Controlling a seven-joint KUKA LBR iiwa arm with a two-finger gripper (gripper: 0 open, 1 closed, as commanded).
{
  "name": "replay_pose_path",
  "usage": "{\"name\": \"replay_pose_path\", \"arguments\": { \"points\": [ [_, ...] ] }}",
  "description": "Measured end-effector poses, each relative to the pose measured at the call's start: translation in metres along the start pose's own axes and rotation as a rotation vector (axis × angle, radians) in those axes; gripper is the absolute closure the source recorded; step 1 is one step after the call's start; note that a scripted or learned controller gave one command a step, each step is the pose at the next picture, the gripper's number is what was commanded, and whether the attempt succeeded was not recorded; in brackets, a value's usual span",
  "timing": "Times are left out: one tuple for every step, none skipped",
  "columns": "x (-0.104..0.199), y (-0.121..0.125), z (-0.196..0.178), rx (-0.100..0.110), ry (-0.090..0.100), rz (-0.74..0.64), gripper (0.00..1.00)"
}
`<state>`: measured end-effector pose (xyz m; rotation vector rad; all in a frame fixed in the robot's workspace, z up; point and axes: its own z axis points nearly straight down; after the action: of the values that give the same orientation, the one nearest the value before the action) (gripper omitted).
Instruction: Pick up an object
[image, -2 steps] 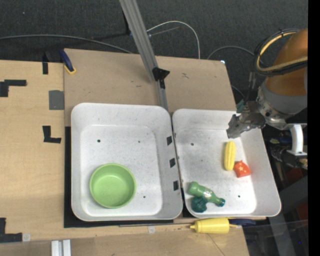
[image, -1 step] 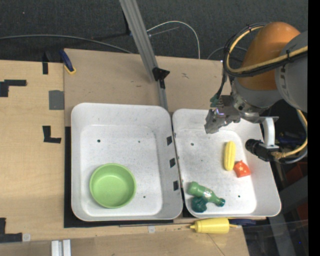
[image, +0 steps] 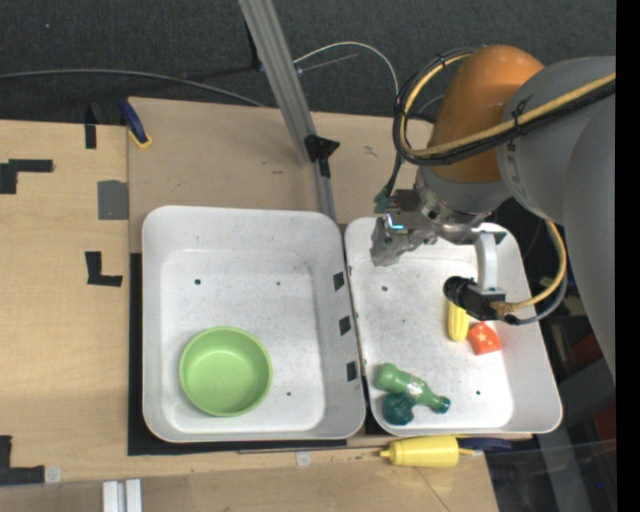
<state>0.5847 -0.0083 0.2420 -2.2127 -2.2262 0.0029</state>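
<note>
My gripper (image: 384, 248) hangs over the far left corner of the right bin (image: 520, 400), with the orange-banded wrist behind it. In that bin lie a green bottle-shaped toy (image: 410, 388) near the front left, and a small yellow object (image: 458, 322) touching an orange-red object (image: 484, 340) at the right side. All of them are well apart from the gripper. A light green bowl (image: 225, 370) sits upright in the front left of the left bin (image: 160, 260).
A yellow bottle-shaped item (image: 425, 452) lies on the bench just outside the right bin's front rim. A grey metal pole (image: 290, 90) slants down to the gap between the bins. Black and yellow cables (image: 500, 300) hang from the arm over the right bin.
</note>
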Motion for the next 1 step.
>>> {"name": "replay_pose_path", "arguments": {
  "points": [
    [0.0440,0.0197,0.0044,-0.002,0.000,0.000,1.00]
  ]
}}
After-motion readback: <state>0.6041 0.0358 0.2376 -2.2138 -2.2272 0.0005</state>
